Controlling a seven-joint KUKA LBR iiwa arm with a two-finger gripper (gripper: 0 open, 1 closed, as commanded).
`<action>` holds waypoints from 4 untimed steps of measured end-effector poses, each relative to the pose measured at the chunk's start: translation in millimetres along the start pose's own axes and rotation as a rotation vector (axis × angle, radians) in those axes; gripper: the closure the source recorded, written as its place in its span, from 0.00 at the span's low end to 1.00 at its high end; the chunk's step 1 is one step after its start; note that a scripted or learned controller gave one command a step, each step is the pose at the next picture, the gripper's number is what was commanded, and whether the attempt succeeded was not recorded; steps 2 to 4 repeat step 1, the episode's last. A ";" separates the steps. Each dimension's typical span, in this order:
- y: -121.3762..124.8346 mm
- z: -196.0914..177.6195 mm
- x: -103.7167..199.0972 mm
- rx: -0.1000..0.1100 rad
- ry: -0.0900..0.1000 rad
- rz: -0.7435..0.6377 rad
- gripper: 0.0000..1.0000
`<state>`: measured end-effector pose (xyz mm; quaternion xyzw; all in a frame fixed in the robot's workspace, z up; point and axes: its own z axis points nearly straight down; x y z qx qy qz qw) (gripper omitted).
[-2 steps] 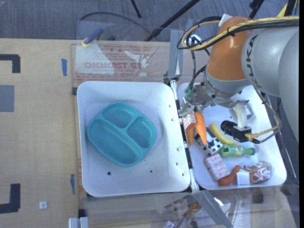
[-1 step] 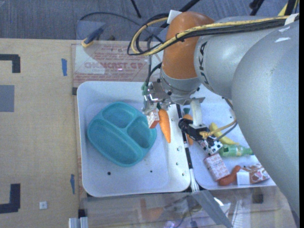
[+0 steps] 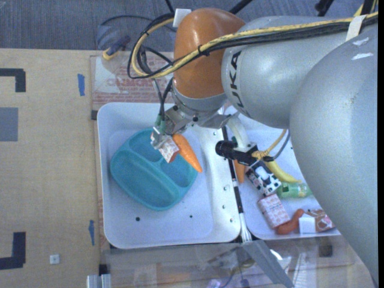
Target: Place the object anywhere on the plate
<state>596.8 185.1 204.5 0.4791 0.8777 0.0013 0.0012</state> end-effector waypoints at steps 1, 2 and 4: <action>0.0 -0.3 -0.2 0.000 0.000 0.000 0.00; 0.0 -0.3 -0.2 0.000 0.000 0.000 0.00; 0.0 -0.3 -0.2 0.000 0.000 0.000 0.00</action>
